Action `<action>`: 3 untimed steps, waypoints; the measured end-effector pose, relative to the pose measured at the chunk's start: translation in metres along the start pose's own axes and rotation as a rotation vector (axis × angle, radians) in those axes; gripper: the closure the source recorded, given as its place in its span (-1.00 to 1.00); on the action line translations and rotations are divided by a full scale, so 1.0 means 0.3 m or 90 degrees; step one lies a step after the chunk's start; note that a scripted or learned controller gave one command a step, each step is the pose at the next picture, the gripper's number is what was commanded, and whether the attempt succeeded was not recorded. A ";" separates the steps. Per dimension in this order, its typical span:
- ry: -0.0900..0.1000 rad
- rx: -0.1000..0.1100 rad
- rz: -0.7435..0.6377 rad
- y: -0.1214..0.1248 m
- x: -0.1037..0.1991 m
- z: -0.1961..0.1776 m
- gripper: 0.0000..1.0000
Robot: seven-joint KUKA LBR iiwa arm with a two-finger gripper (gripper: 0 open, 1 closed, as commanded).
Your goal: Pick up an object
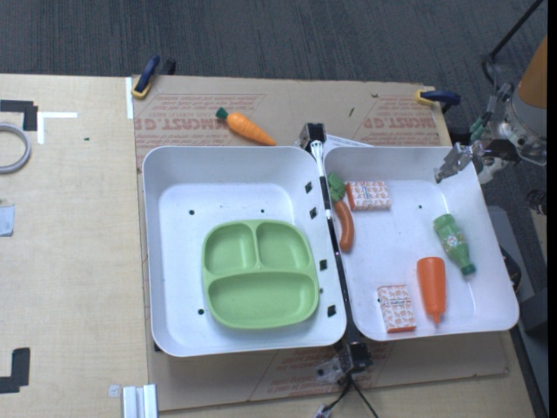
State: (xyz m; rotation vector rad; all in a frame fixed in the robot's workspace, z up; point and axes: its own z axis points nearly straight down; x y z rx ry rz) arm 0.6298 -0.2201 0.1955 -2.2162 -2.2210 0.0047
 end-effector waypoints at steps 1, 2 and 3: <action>0.004 0.001 -0.166 -0.116 0.005 0.356 -1.00; 0.002 0.001 -0.165 -0.114 0.000 0.331 1.00; -0.001 -0.001 -0.074 -0.134 0.158 -0.032 1.00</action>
